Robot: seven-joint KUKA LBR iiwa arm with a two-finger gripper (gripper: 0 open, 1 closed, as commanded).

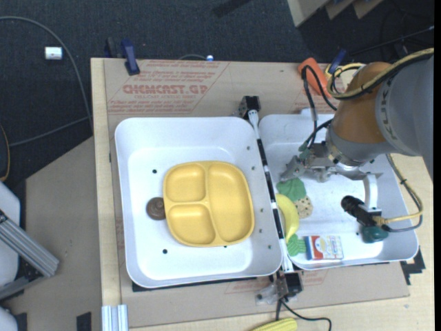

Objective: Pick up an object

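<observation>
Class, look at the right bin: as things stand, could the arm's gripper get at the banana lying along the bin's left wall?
Probably yes. The gripper hangs just above the banana, whose top lies bare; the bin wall and the green leaf crowd it.

A single fixed camera is looking down on the tabletop [172,88] from above, at a slight slant rather than straight overhead. It is sitting far enough back to be taking in both white bins whole: the left bin [138,150] is occupying the middle of the frame and the right bin [393,247] is lying toward the right side. Dark carpeted floor [55,12] is showing beyond the tabletop along the top and left. The arm [386,109] is entering from the right edge, standing nearer the lens than the bins and looming large over the right bin
</observation>
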